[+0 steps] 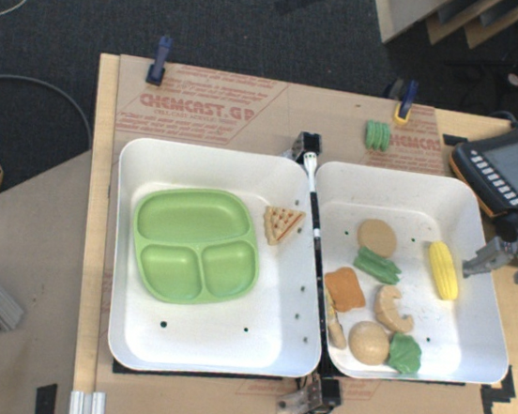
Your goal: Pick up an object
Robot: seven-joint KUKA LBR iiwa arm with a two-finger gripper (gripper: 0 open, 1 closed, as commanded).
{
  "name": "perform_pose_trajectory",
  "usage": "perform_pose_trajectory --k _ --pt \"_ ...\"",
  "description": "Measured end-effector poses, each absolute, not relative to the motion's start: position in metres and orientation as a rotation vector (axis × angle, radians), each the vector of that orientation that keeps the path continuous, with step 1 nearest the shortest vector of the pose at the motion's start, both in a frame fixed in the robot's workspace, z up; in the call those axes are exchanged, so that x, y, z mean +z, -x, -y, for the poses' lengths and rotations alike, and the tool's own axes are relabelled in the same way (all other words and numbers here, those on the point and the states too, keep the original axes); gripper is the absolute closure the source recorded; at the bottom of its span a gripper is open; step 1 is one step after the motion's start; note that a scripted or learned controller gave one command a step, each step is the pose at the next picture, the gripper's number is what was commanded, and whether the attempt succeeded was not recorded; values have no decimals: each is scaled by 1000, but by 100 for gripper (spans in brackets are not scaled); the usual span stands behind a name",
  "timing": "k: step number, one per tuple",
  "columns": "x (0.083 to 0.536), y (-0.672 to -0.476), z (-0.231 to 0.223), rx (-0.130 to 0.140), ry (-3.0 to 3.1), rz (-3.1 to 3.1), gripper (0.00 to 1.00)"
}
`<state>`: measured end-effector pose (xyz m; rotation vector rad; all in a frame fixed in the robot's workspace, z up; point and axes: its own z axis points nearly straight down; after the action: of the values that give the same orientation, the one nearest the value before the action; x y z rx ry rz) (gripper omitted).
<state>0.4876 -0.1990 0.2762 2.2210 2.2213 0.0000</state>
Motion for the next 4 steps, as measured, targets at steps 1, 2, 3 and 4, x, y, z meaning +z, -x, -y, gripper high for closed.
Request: perform_pose_trajectory --k 1,2,3,4 --pt "141 -476 127 -8 -2228 -2239 0" --pt "200 -481 64 10 -2211 -2227 0" --pt "184 -478 -37 1 -2214 -2239 0" --pt "195 -480 -30 2 -2222 -2221 100"
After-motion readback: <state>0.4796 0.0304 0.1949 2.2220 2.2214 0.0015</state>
